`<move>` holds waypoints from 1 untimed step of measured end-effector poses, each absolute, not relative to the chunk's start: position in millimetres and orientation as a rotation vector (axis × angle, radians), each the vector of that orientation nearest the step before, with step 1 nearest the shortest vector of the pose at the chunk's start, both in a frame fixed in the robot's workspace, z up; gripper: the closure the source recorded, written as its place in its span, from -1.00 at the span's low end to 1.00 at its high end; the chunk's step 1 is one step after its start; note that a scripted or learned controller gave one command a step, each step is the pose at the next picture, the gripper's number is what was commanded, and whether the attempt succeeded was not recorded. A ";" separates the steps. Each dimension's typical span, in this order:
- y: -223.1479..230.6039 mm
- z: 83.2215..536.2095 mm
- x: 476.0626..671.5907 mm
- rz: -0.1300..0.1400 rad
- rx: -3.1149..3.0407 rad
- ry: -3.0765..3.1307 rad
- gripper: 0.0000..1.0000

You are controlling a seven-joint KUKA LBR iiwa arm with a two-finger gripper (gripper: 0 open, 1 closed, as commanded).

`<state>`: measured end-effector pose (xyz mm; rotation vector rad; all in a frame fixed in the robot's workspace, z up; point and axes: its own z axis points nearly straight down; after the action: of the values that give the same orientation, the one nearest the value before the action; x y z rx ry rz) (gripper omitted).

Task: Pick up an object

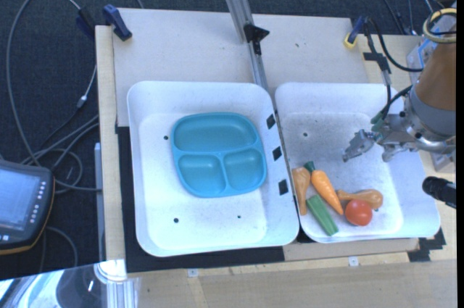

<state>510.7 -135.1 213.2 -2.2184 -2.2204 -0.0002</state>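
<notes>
My gripper (371, 147) hangs over the middle of the right bin (326, 105), open and with nothing between its fingers. The toy food lies below and to its left, at the bin's front. There an orange carrot (324, 188) lies slanted beside a smaller orange piece (301, 187). A green cucumber (320, 215) rests under the carrot's tip. A red tomato (358, 213) touches an orange-yellow squash (365, 196). The gripper stands apart from all of them.
The left bin (148, 176) holds a blue divided plate (217, 154). A grey metal pole (239, 2) slants down from the top to the gap between the bins. Cables and the arm's orange band (442, 85) crowd the right edge.
</notes>
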 end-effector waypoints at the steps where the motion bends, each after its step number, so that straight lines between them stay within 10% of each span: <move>1: -135.2 213.2 510.9 -0.001 -2.220 -2.221 -1.00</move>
<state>510.9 -135.2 213.2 -2.2198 -2.2208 -0.0008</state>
